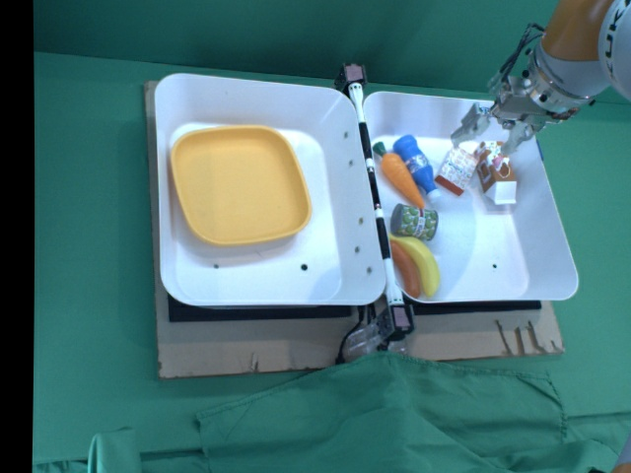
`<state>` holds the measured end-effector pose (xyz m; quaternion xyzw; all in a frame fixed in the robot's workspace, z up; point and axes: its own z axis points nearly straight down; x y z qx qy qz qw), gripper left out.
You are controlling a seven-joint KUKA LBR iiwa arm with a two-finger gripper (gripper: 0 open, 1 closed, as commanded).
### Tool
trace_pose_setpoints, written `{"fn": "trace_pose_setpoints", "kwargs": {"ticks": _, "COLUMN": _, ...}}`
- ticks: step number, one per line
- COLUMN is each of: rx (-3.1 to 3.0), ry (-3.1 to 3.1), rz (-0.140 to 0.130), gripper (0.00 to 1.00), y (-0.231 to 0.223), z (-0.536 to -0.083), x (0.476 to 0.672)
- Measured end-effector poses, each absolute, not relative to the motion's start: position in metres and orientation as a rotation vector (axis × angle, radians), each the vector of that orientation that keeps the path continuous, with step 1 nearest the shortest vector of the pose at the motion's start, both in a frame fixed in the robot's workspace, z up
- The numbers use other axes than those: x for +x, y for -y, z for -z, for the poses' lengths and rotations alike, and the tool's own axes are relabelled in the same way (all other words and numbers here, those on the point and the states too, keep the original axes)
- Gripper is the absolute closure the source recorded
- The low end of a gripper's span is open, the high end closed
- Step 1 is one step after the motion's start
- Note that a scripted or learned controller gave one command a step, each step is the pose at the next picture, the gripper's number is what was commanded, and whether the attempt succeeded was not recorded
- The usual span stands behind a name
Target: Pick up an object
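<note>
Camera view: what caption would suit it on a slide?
Arm's open gripper hovers over small cartons in the right bin; a yellow plate sits in the left bin.

One fixed camera, high above the bench, looking down at a slant. Both bins fit in frame: left bin [258,180] with the yellow plate [240,183] sits left of the divider rod [369,190], right bin [493,205] just past it. Moderately far out; green cloth [89,264] surrounds the bins. The arm [582,28] enters at the upper right of the divider rod.
</note>
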<state>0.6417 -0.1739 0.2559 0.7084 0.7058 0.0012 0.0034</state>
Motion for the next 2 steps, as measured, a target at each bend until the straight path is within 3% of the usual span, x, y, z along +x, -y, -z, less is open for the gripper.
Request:
{"fn": "trace_pose_setpoints", "kwargs": {"ticks": 1, "rx": 2.231, "ry": -2.196, "rz": -0.009, "gripper": 0.0, "y": 0.171, "z": -0.317, "x": 0.652}}
{"fn": "trace_pose_setpoints", "kwargs": {"ticks": 2, "rx": 2.221, "ry": -2.203, "rz": -0.01, "gripper": 0.0, "y": 0.175, "z": -0.384, "x": 0.649}}
